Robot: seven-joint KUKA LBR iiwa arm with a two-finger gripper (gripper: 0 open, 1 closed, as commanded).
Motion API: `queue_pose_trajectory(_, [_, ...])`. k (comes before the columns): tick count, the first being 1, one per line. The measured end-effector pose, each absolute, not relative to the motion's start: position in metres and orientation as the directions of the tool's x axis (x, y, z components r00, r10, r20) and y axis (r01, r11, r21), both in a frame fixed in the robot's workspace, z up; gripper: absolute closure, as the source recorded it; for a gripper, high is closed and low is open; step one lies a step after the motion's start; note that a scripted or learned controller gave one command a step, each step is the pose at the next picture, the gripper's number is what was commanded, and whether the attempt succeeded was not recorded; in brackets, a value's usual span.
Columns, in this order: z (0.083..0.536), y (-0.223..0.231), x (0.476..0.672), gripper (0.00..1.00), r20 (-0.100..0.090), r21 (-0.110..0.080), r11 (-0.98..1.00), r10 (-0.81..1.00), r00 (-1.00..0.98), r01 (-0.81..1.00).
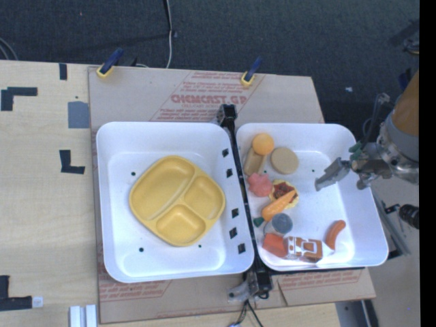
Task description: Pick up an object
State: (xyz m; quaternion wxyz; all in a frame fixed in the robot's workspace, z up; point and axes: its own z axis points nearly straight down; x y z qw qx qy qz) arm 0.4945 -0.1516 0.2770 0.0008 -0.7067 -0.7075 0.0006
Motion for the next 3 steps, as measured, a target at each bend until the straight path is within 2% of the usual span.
queue_pose_trajectory(1, [0.177, -0.092, 0.481, 0.00, 0.005, -0.014, 0.005, 1.000, -0.005, 1.000])
queue_pose_trajectory(2, [0.081, -0.106, 0.517, 0.00, -0.001, 0.002, 0.000, 1.000, 0.000, 1.000])
queue_pose_trajectory(3, [0.085, -0.101, 0.554, 0.00, 0.000, 0.000, 0.002, 1.000, -0.002, 1.000])
